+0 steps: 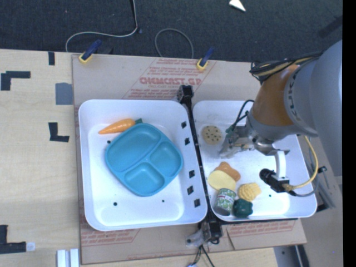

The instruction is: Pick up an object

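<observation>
Claw (231,145) hangs over the right bin (300,207), beside the cookie (211,133); whether its fingers are spread cannot be told.

Look to the left half of the frame: you have a white bin (89,149) holding a blue divided tray (144,158), set at a tilt, with three compartments. The bins sit on a brown cardboard sheet (161,77) printed with red lettering, laid over the pale wooden worktop (33,166). At the sheet's upper edge you can see two clamps (89,53), blue and yellow. Black tape marks (55,132) dot the worktop at far left. Above, a thin cable (133,15) crosses dark carpet (55,10).
</observation>
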`<state>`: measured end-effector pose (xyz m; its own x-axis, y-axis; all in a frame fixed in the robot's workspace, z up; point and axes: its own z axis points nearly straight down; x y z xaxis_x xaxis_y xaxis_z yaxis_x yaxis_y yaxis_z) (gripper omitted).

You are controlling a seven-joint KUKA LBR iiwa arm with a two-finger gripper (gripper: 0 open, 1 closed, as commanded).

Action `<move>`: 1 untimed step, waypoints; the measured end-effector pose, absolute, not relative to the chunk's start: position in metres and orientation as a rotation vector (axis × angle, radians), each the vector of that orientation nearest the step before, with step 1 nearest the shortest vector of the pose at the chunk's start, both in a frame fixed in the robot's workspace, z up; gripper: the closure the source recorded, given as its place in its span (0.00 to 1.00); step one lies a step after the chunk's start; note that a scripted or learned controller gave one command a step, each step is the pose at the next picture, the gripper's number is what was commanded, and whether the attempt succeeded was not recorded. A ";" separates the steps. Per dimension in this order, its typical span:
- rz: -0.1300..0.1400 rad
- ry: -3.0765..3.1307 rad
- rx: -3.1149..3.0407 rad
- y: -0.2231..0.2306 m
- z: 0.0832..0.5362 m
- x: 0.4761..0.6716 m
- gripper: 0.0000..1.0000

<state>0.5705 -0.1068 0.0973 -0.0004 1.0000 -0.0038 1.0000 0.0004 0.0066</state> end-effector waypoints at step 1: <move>0.002 2.217 2.217 -0.107 0.097 0.570 0.00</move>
